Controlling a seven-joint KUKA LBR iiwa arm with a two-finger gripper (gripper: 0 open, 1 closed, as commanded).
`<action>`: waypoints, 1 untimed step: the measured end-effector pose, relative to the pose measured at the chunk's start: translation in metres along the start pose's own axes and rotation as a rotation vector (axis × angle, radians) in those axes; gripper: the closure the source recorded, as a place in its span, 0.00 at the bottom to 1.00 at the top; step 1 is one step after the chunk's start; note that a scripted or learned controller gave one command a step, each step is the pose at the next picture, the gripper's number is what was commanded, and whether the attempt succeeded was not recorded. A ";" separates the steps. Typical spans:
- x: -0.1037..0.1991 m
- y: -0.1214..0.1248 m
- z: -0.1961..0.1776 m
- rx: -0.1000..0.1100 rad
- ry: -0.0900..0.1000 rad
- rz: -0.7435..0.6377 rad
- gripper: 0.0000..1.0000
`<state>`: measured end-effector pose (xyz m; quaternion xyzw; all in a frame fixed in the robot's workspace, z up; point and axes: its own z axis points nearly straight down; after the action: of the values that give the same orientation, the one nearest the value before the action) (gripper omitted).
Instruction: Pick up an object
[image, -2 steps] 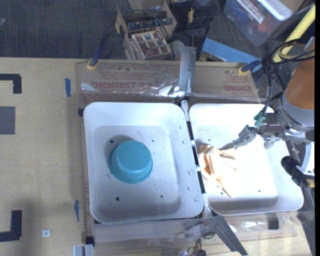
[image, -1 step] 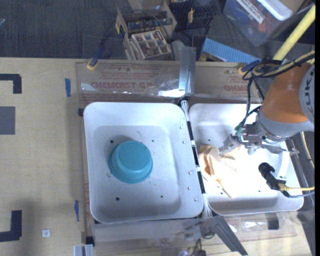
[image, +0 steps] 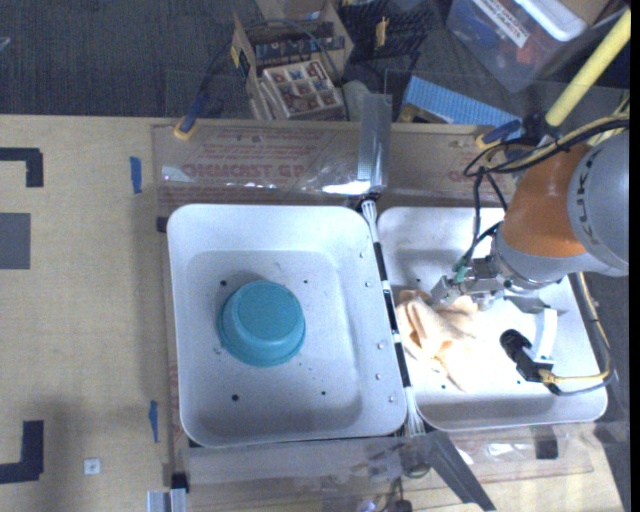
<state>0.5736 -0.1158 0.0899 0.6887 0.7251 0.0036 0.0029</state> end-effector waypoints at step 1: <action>-0.003 0.001 -0.011 -0.006 -0.001 0.006 1.00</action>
<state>0.5744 -0.1184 0.1011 0.6909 0.7230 0.0054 0.0053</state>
